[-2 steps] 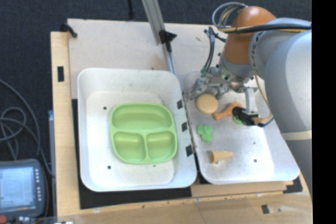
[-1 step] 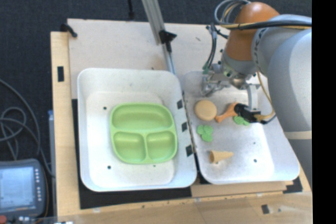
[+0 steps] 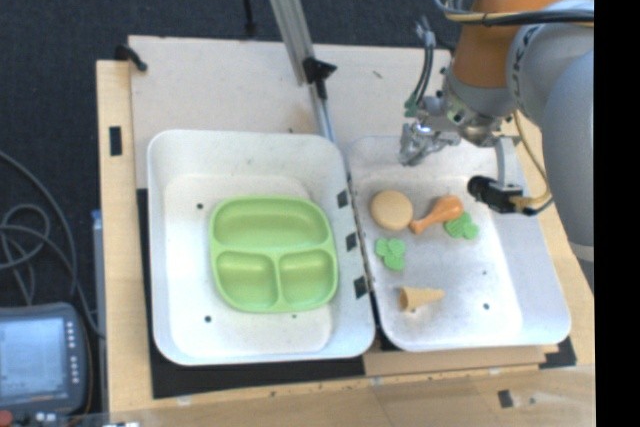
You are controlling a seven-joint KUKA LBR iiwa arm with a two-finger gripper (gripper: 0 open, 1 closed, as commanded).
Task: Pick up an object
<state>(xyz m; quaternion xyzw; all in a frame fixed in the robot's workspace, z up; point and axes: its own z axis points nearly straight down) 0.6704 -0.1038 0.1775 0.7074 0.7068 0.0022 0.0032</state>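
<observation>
The right bin [image 3: 520,305] holds a round tan bun [image 3: 391,209], an orange carrot with a green top [image 3: 446,214], a small green broccoli piece [image 3: 391,254] and a tan cone [image 3: 419,297]. My gripper [image 3: 416,149] hangs over the bin's far left part, above and just beyond the bun, apart from all the objects. Nothing shows between its fingers.
The left bin [image 3: 180,165] carries a green divided plate [image 3: 272,252]. A metal pole [image 3: 290,10] slants down to the gap between the bins. A black clip and cable [image 3: 498,194] hang off the wrist above the right bin's far edge.
</observation>
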